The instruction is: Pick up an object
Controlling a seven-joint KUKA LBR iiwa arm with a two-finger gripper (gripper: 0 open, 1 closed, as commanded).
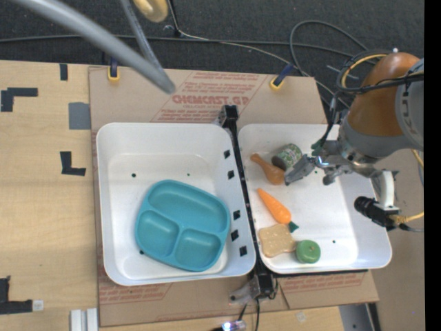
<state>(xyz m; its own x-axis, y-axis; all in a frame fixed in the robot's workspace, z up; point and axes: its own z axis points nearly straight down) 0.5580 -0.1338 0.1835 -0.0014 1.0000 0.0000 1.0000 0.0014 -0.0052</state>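
The carrot lies in the right bin, below and to the left of the gripper. The gripper's two fingers are spread apart over the bin floor, holding nothing. Just left of it sit a green can and a brown drumstick. Farther down are toast and a green round piece. Bare white floor stays open under the gripper, toward the bin's right wall. The left bin holds a blue tray.
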